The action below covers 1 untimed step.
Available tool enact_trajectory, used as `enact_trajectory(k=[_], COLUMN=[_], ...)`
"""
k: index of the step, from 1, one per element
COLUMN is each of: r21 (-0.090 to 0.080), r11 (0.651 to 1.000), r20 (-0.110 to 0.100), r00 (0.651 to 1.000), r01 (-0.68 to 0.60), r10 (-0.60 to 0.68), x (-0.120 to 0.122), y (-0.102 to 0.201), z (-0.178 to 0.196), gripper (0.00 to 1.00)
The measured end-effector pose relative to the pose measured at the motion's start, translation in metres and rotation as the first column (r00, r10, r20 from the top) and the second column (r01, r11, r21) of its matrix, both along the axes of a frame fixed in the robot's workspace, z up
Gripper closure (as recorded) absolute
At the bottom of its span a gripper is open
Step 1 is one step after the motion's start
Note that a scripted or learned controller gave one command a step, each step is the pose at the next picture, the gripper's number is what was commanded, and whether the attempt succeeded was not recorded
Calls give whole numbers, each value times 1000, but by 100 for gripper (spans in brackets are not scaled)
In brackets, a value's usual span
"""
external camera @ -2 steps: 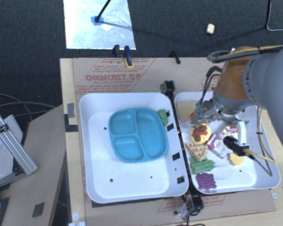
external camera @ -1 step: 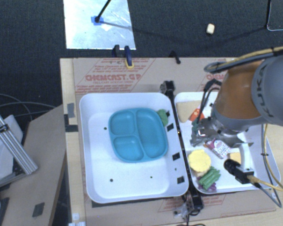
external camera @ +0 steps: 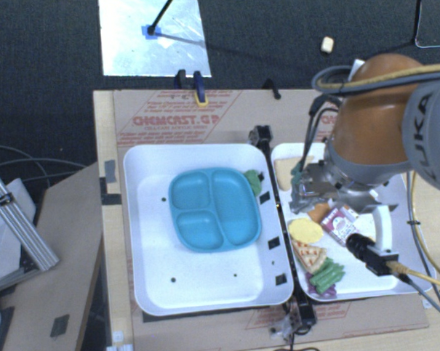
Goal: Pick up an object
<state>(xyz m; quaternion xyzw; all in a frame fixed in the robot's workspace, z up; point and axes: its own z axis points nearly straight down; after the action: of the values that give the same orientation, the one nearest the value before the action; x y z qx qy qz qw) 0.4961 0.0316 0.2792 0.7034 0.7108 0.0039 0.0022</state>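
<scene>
Gripper (external camera: 308,196) hardware is hanging low over the right bin (external camera: 403,283), at the near-left part of it, under the bulky grey and orange wrist of the arm (external camera: 381,120), and whether it is open or closed I cannot tell, since the wrist is covering most of it. Just beside and below it are lying the likely candidates: a yellow round piece (external camera: 306,230), an orange piece (external camera: 318,212) half tucked under the metalwork, and a red and white packet (external camera: 341,225). Nearer the front edge a waffle-like wedge (external camera: 311,255) and a green bean bundle (external camera: 328,276) are touching each other, crowded close to the yellow piece. To do this well, the arm is probably best lowering straight onto one item with bare bin floor on both sides, since the pile is tight and a slanted approach is risking nudging neighbours or pinching two together. Across the divider, the left bin (external camera: 155,283) is carrying a blue divided plate (external camera: 213,208) with a small green item (external camera: 252,179) at its far-right corner, well apart from the arm. Both bins are sitting on the cardboard-covered counter (external camera: 181,114).
</scene>
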Motion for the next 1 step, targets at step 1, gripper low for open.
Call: enact_trajectory(k=[1], r21=[-1], r11=[1000], r20=[-5], r00=[1000], r01=[2], r10=[-2], x=[-9], y=[41], z=[18], gripper=[100])
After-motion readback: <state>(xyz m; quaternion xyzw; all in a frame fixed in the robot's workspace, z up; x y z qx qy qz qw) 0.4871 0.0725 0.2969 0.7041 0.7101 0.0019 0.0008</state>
